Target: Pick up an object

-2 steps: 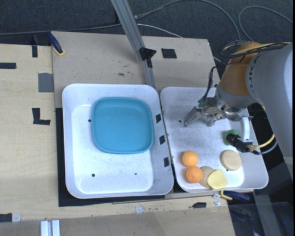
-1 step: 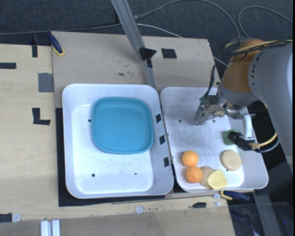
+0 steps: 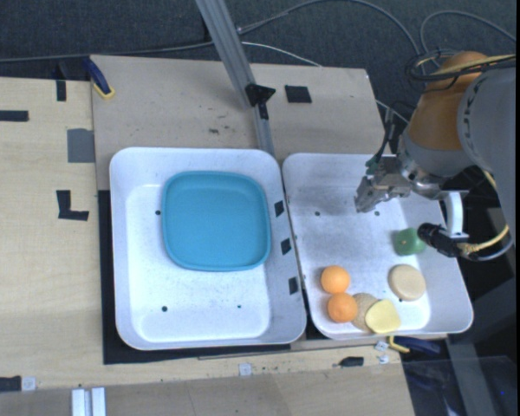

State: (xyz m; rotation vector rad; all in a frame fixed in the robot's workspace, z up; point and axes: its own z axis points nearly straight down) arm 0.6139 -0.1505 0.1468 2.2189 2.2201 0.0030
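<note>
Camera view shows the claw [image 3: 369, 196] hanging over the upper middle of the right bin [image 3: 316, 232], a shallow white tray with rounded corners and a lightly speckled floor. Its metal fingers point down and toward the left; whether they are spread or pressed together cannot be told, and nothing is seen between them. Behind the claw, toward the right edge, rises the grey arm with its glossy orange band [image 3: 442, 111].

All the small objects lie below the claw, nearer the bin's lower wall and well apart from it. Down and to the right sits a small green object [image 3: 407, 242], soft-edged and blurry. Further down on that side is a pale beige rounded piece [image 3: 406, 282]. Below and slightly left of the claw are two smooth orange balls [image 3: 334, 279], one just above the other [image 3: 342, 308]. Beside the lower ball lies a tan round piece [image 3: 363, 304], partly overlapped by a pale yellow disc [image 3: 382, 317].

Far to the claw's left, the left bin [image 3: 139, 232] holds a matte blue square plate [image 3: 216, 220] with rounded corners.
</note>
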